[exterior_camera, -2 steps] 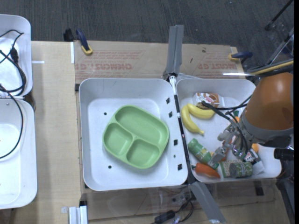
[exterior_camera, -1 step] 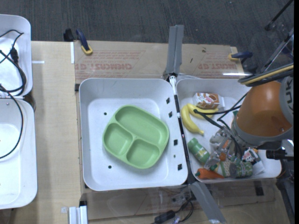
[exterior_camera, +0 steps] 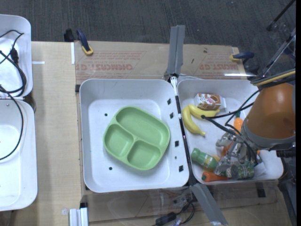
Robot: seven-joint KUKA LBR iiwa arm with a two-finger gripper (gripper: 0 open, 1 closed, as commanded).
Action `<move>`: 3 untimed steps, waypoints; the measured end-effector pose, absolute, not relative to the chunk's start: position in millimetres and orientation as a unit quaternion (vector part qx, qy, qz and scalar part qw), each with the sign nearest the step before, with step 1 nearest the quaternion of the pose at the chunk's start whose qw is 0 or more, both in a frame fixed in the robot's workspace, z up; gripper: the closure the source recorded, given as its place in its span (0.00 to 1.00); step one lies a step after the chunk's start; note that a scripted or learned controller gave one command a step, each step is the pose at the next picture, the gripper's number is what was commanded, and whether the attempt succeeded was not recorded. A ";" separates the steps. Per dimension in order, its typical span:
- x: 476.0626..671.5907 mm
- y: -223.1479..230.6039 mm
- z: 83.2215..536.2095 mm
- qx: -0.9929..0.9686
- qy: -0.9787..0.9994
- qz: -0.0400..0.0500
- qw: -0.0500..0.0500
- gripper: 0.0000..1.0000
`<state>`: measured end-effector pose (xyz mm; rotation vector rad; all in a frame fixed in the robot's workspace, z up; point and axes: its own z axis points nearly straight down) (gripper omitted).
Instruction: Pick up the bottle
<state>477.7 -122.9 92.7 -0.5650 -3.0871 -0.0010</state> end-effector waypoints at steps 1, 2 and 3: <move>500.4 -185.3 262.7 -0.129 -0.992 0.000 -0.002 0.00; 479.2 -222.3 286.6 -0.043 -0.999 0.000 -0.003 0.00; 500.2 -212.5 336.6 -0.008 -1.000 0.000 -0.002 0.00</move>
